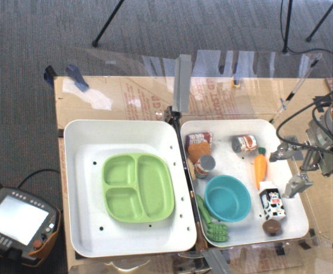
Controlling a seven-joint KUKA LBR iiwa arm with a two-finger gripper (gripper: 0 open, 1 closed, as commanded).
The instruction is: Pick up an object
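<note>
Gripper [292,169] is sitting at the right rim of the right bin [226,125], two grey fingers [297,185] spreading apart, released, gripping nothing. One finger is pointing toward the bin's upper part, the other toward its lower right part.

Just left of the fingers a carrot [260,168] is lying in the bin, green end up, near but apart from them. Below the lower finger and a bit left, a small black-and-white carton [272,204] is lying close by; a brown round thing [272,227] is sitting under it at the bin's corner. Further left of the fingers a blue bowl [228,198] is resting upright. Up and left of the fingers a can [245,144] is lying on its side. Beyond the bowl, a small tin [204,166] is standing, with an orange-brown lump [198,151] and a red packet [199,138] above it. A green toy [211,224] is lying along the bin's lower left edge.

Far left of the fingers, the left bin [86,136] is holding a green divided plate [138,187].

Which one is the pick target, cannot tell.
</note>
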